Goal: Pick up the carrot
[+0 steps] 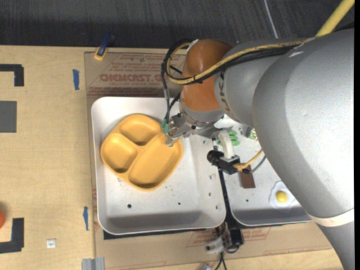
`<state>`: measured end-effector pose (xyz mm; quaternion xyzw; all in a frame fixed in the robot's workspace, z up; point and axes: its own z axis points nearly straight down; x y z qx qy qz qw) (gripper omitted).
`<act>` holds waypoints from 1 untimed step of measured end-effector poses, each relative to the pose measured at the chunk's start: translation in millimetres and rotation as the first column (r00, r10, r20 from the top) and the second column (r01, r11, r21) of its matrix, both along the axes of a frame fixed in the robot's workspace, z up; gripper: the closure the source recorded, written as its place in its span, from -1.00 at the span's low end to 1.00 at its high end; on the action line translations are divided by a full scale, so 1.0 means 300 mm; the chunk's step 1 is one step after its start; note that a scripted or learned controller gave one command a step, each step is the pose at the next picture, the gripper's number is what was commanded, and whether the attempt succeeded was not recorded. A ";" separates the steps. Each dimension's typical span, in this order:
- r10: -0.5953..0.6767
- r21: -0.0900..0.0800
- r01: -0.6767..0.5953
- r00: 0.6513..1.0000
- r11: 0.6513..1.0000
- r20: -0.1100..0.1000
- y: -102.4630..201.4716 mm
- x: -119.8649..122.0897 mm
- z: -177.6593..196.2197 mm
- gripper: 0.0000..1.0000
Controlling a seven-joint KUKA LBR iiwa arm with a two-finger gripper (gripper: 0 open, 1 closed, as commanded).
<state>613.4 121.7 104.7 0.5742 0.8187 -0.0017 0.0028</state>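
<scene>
A yellow three-compartment dish (140, 151) lies in the left white bin (112, 207), toward its upper half. The grey arm (292, 111) reaches in from the right, its orange band (202, 77) above the gap between the bins. The gripper (170, 129) seems to sit at the dish's right rim, though contact is unclear. A small yellow object (281, 196) lies in the right bin (264, 215).

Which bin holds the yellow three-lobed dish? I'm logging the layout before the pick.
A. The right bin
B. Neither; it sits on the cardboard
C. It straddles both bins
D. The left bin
D: the yellow three-lobed dish lies inside the left bin, against its upper left part, with the arm's orange band above its right edge.
</scene>
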 end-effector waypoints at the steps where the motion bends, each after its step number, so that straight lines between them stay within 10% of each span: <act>1: -0.123 0.006 0.123 0.992 0.992 -0.001 0.035 -0.058 0.485 1.00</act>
